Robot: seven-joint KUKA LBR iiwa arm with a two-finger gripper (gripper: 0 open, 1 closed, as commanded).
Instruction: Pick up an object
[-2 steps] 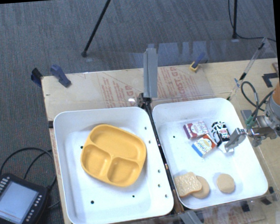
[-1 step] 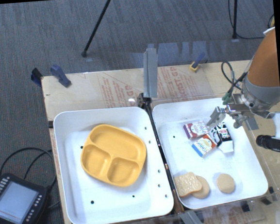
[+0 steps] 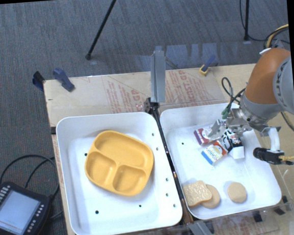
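Right now I see my arm (image 3: 267,86) bent down from the right, gripper (image 3: 233,138) low over the packets (image 3: 211,144) in the right bin (image 3: 256,192); its grip I cannot tell.

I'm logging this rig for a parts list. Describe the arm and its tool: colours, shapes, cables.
The arm is thick and rounded, grey with a broad orange band above the wrist. Black cables loop off it near the wrist, and a yellow one runs behind its top. The tool is a compact cluster of silver metal and black parts, with a white block at its lower end.
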